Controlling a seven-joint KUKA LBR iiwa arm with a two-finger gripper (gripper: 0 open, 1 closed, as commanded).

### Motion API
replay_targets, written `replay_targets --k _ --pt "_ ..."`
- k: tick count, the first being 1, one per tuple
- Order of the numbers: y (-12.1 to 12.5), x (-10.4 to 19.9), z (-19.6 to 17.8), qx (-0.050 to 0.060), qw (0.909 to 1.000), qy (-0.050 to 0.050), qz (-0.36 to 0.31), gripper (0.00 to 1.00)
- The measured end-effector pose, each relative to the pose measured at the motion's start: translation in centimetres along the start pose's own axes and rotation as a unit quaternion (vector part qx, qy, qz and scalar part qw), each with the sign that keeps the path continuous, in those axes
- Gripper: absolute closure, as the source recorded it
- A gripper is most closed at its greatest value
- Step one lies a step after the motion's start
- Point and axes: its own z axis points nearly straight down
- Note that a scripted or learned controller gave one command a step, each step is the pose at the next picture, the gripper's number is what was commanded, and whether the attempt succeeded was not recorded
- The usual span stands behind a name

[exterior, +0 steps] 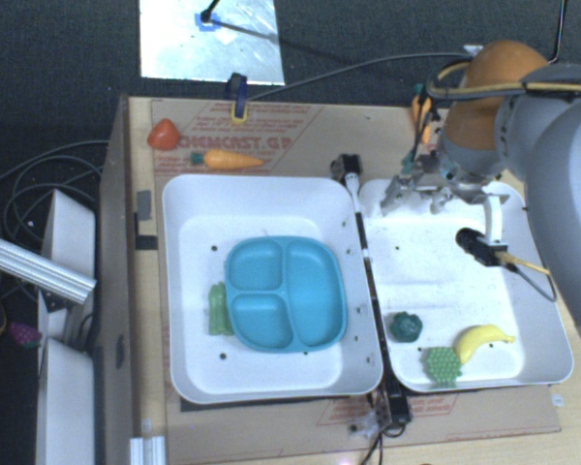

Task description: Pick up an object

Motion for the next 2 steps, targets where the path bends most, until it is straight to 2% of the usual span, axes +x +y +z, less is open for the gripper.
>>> replay_targets --k 1,2 --pt "0.1 0.0 -1.1 -0.002 1.0 0.0 -0.001 1.0" --pt "0.2 0.0 -2.2 -0.004 1.0 0.0 -0.002 1.0"
